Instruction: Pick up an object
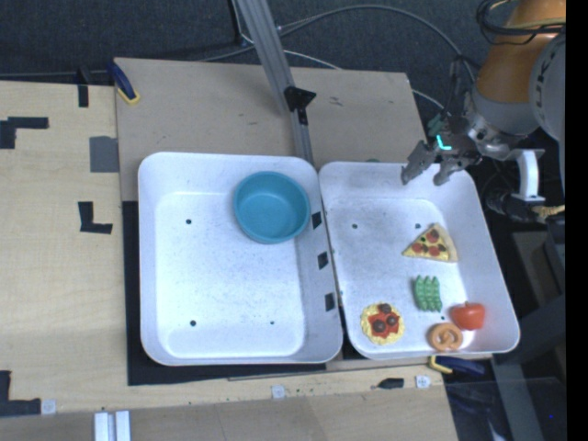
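The claw [430,173] hangs spread and holding nothing over the right bin's [367,246] far edge, above the pizza slice [431,244].

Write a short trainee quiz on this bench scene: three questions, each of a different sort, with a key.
1. True or false: the blue bowl sits in the left bin.
2. Which lies closest to the claw? A) pizza slice B) round pizza C) green toy
3. Fill in: the red toy and the donut lie in the right bin's near ____ corner.

Key: 1 true; 2 A; 3 right.
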You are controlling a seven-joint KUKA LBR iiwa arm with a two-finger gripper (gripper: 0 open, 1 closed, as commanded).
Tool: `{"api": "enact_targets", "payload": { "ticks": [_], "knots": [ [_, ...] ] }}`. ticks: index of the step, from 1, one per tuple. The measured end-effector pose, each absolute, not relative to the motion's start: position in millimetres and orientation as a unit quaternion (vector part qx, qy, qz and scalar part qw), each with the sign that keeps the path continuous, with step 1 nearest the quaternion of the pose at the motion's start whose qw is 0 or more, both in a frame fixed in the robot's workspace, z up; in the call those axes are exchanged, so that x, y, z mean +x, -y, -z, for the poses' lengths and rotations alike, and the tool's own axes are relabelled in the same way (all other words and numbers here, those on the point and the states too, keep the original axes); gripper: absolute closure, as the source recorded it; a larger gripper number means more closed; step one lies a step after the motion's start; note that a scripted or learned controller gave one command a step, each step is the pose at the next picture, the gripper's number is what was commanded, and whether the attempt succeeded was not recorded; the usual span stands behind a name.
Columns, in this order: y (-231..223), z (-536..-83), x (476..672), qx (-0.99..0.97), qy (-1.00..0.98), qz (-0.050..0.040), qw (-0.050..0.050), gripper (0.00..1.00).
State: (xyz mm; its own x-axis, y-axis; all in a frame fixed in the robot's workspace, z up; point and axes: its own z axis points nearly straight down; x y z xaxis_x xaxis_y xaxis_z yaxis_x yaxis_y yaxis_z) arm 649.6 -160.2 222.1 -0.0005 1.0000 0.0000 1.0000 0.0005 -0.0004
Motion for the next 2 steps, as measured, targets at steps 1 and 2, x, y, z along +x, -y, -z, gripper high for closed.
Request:
{"api": "enact_targets", "payload": {
  "ticks": [1, 2],
  "knots": [
    [160, -222, 649.6, -0.707, 0.707, -0.0002, 0.0, 0.0],
    [160, -176, 641.5, -0.707, 0.707, -0.0013, 0.002, 0.0]
  ]
}}
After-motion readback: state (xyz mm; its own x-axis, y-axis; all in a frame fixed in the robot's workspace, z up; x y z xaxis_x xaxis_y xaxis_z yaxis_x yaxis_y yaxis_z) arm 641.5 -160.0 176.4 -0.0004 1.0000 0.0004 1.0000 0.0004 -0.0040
